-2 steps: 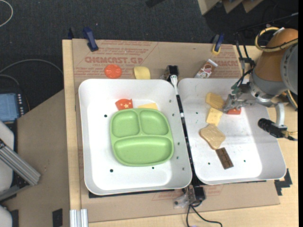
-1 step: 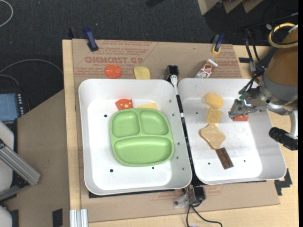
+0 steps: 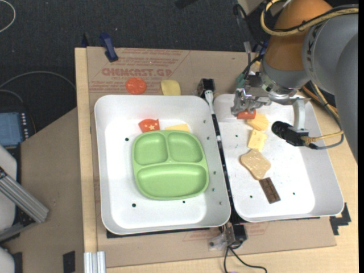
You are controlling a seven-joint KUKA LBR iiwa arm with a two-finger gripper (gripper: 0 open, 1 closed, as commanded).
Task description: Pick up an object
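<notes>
Gripper (image 3: pixel 245 102) hangs low at the right bin's (image 3: pixel 318 201) far-left corner, directly over a small red piece (image 3: pixel 245 115), presumably lined up to grab it; finger state unreadable. Yellow cheese blocks (image 3: pixel 258 131) lie just beside.

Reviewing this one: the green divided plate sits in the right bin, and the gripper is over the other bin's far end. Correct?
Not quite. The camera view shows the green divided plate in the left bin; the gripper is over the far end of the right bin.
</notes>
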